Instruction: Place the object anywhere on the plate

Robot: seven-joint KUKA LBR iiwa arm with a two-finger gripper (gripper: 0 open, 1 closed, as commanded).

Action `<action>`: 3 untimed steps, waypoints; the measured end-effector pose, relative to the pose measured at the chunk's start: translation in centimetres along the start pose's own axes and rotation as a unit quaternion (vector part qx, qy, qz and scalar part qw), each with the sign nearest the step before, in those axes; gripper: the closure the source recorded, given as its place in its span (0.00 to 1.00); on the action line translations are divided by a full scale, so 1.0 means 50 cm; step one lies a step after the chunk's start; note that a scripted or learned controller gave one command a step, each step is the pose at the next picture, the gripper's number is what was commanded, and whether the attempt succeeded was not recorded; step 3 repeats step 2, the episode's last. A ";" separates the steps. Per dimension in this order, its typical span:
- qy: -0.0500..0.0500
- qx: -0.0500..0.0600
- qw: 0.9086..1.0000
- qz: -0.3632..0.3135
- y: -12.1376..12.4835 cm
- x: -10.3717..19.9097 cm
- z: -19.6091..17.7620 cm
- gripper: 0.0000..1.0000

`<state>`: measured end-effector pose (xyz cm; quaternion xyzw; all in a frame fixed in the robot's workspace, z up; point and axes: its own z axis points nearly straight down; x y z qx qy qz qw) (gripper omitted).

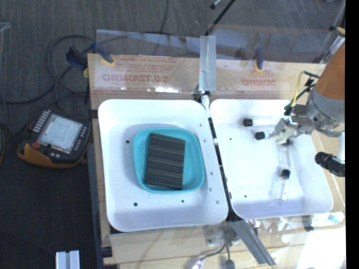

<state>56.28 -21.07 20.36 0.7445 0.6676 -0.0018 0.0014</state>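
Note:
A dark grey ribbed block [165,161] lies flat in the middle of the cyan plate [194,176], which sits in the left white bin [112,150]. My gripper [282,134] hangs over the right bin [247,195], near its far right side and well away from the plate. Its pale fingers [277,131] stand open with nothing between them.
Small black pieces [247,122] [259,134] lie in the right bin just left of the gripper. A clear piece with a black cap [285,174] lies below it. A pendant [56,136] and cables rest on the floor at left. A cardboard wall [146,74] backs the bins.

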 end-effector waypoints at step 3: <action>0.000 -0.001 0.998 0.067 -0.102 0.005 -0.281 0.00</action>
